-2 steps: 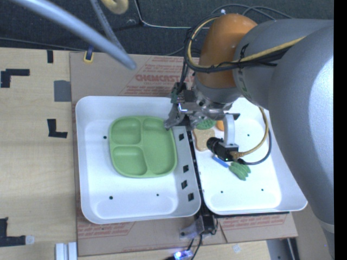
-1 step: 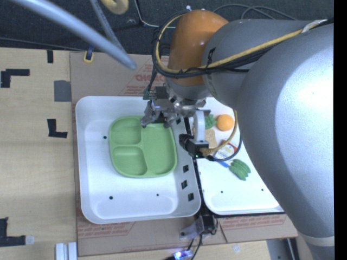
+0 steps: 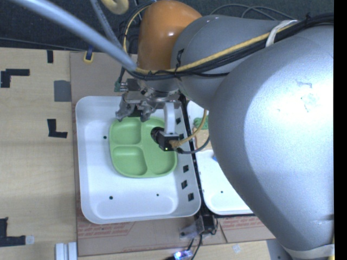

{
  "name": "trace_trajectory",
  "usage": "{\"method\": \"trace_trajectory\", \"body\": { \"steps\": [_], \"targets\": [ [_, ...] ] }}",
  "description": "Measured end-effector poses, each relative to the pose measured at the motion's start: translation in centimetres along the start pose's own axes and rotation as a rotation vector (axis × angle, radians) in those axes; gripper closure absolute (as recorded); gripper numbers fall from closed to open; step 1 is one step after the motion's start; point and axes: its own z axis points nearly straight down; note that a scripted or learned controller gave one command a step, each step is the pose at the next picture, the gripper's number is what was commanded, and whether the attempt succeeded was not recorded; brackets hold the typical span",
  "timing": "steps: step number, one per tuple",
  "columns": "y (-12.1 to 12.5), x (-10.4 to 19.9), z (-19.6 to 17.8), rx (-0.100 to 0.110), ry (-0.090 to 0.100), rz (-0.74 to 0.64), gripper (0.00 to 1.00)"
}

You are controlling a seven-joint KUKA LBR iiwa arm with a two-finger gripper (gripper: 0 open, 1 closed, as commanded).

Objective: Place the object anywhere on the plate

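A green plate (image 3: 140, 149) with three compartments lies in the left white bin (image 3: 97, 194), toward its far right side. My gripper (image 3: 133, 112) hangs over the plate's far edge, above the upper left compartment. Its two dark fingers (image 3: 122, 111) stand apart, and I see nothing between them. A black part with a yellow cable (image 3: 162, 137) hangs from the wrist over the plate's right compartment. The orange band (image 3: 162, 31) and the big grey arm cover the scene's right side.
The right white bin (image 3: 222, 199) shows as a small patch under the arm; most of it is hidden. Brown cardboard (image 3: 73, 145) lies under the bins on a wooden bench with black marks. A grey hose (image 3: 65, 18) crosses the upper left.
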Motion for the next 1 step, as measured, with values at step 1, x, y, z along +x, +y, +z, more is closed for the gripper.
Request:
{"method": "trace_trajectory", "body": {
  "steps": [1],
  "targets": [
    [-0.05, -0.38, 0.03, 0.002, -0.002, 0.004, 0.00]
  ]
}}
